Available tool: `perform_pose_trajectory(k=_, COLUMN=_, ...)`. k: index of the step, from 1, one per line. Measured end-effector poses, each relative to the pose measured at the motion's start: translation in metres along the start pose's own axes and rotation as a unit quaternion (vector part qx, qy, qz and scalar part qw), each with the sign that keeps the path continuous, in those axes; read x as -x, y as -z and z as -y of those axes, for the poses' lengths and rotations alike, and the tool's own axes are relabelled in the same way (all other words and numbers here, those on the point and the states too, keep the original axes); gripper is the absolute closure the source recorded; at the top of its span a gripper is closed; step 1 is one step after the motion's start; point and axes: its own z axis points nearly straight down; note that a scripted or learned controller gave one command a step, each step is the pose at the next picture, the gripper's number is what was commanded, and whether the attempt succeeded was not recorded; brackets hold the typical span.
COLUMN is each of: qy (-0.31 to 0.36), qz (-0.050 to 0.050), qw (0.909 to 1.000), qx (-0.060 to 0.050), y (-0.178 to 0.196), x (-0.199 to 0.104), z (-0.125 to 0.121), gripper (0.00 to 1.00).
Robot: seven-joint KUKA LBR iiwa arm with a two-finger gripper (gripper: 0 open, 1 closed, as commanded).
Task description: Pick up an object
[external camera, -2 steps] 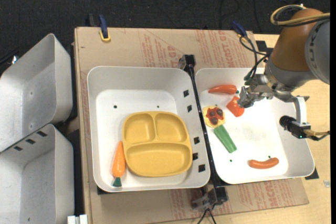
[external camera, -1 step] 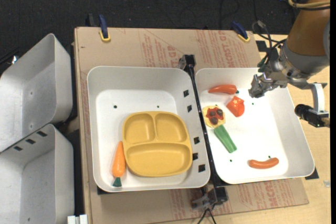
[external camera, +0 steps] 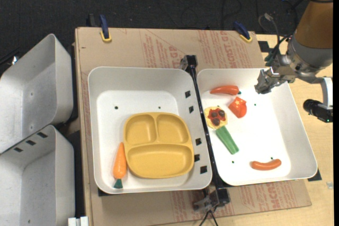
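Measured from the yellow tray [external camera: 158, 145], which lies in the left bin [external camera: 100, 114], the closest thing to the camera is the toy carrot [external camera: 120, 162]. It lies just beside the tray's left edge, its green stem end toward the bin's front wall.

To the right of the tray, across the dark seam between the bins, sits the right bin [external camera: 296, 129]. At its front, well to the right of the tray, lies an orange sausage [external camera: 266, 164], slightly curved. Closer to the tray, just past the seam, a green stick-shaped piece [external camera: 226, 140] lies at a slant. Its upper end meets a small yellow piece with dark red spots [external camera: 215, 117]. Right of that and a little farther back is a red chunk [external camera: 238, 107], and behind it a red chili pepper [external camera: 225, 90] lies flat.

Farthest from the tray, at the right bin's back right corner, hangs the gripper [external camera: 263, 86], below the grey and orange arm [external camera: 312, 24]. It is apart from the pepper and other toys. Whether the fingers are spread or pressed together cannot be told; nothing is seen between them.

Both bins rest on a cardboard-covered surface [external camera: 159, 47].
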Motion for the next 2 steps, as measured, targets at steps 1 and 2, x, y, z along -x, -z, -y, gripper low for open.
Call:
perform_pose_trajectory(k=1, qy=0.002, qz=-0.001, qw=1.0000, qx=-0.003, y=-0.014, x=-0.051, z=0.012, gripper=1.00)
perform_pose_trajectory(k=2, qy=0.003, qz=-0.002, qw=1.0000, qx=-0.003, y=-0.004, x=-0.104, z=0.026, gripper=1.00)
